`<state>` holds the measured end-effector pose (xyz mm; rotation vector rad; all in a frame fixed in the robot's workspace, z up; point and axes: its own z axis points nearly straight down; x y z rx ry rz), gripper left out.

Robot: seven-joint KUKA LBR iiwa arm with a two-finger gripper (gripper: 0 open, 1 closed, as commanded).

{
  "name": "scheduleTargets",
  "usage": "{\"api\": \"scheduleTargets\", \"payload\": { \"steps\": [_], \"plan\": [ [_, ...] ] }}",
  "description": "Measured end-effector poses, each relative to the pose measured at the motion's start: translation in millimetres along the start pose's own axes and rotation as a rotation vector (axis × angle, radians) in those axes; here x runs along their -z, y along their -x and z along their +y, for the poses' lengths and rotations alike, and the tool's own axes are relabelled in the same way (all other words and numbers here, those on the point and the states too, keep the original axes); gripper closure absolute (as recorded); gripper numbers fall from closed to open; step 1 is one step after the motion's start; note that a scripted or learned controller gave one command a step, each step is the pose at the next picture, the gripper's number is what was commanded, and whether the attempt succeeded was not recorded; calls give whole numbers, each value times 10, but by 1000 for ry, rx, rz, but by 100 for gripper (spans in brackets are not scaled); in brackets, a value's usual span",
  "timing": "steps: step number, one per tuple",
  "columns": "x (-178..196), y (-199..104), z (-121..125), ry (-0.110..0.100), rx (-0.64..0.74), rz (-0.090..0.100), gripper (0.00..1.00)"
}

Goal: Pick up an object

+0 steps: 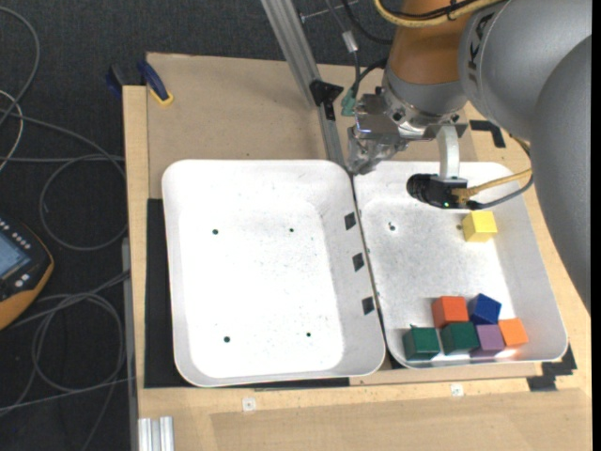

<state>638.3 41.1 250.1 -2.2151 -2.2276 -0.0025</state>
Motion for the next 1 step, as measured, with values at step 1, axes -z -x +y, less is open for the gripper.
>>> {"api": "scheduleTargets", "payload": {
  "steps": [1],
  "plan": [
    [-130, -529, 38, 0, 1, 1, 100]
  ]
}}
